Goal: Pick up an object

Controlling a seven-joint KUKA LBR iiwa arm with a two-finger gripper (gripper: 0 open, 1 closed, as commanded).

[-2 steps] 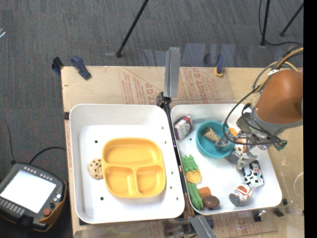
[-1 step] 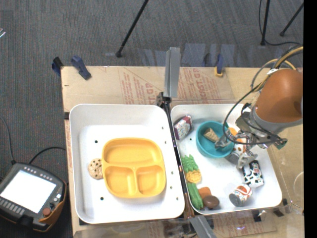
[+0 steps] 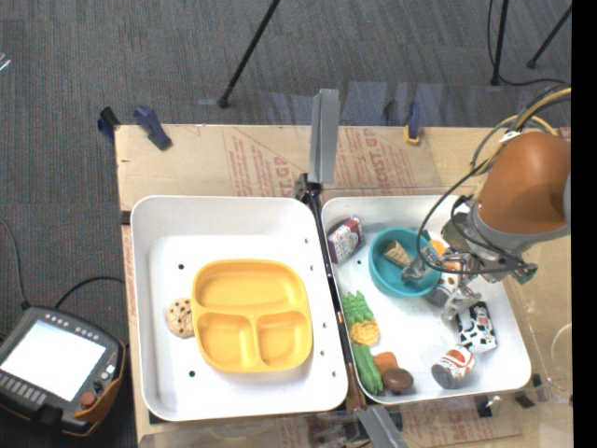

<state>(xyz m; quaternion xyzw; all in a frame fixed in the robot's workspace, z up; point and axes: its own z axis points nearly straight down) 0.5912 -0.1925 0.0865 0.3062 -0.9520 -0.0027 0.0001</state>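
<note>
The bench [image 3: 233,161] is flat brown cardboard with red printed tape lines, and it bears two shallow white bins with smooth walls and rounded corners. The left bin [image 3: 154,250] holds a glossy yellow divided tray [image 3: 252,315], rounded-square with three compartments, and a small round cookie [image 3: 180,317] just beside the tray's left edge; bare floor runs around the tray on all sides. The right bin [image 3: 508,362] is more crowded. A round teal bowl [image 3: 396,269] with a pale wedge-shaped piece inside sits toward its far middle, and a dark rectangular packet [image 3: 343,240] lies to the bowl's left. Along the left wall lies a long green and yellow corn toy [image 3: 362,329], with a brown rounded lump [image 3: 398,379] at the near end. A black-and-white spotted cow toy [image 3: 478,328] and a small white, red-marked cup-like toy [image 3: 453,367] lie near the right near corner. The gripper [image 3: 454,283] hangs at the bowl's right rim, above the cow toy; whether it is spread or closed I cannot tell. Open white floor lies between the corn toy and the cow toy.
</note>
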